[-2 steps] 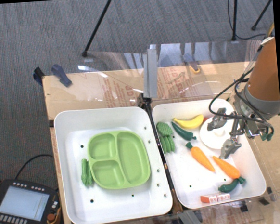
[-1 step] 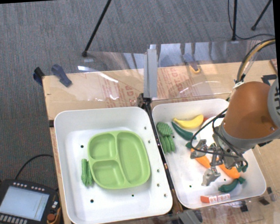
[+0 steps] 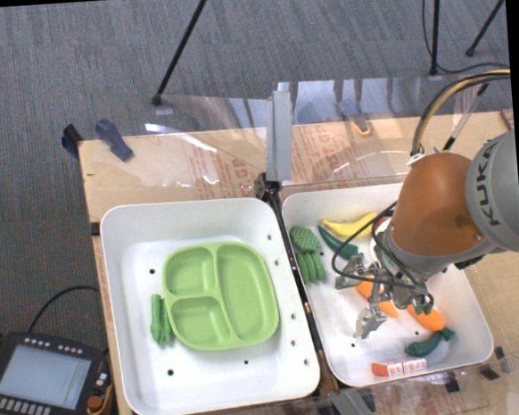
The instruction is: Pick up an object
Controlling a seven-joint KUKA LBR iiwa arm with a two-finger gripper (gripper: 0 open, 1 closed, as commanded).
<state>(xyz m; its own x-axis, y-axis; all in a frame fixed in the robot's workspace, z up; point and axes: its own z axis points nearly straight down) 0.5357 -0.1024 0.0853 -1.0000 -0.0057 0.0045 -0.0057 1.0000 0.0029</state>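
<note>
The carrot (image 3: 409,308) lies in the right bin (image 3: 329,349), its long axis running diagonally — orange body from upper left to lower right, ending near a dark green piece (image 3: 429,344) at the bin's lower right. It looks smooth, plastic, tapered. The pincer (image 3: 373,318) hangs low over the carrot's upper end, metal fingers (image 3: 368,322) pointing down-left; whether they are parted or closed on anything I cannot tell. A yellow banana (image 3: 346,227) curves near the bin's top, a ribbed green vegetable (image 3: 308,252) by the left wall, a small red-and-white packet (image 3: 398,367) at the bottom. In the left bin (image 3: 124,249) sits a green divided plate (image 3: 220,296) with a green pod (image 3: 160,319) beside it.
</note>
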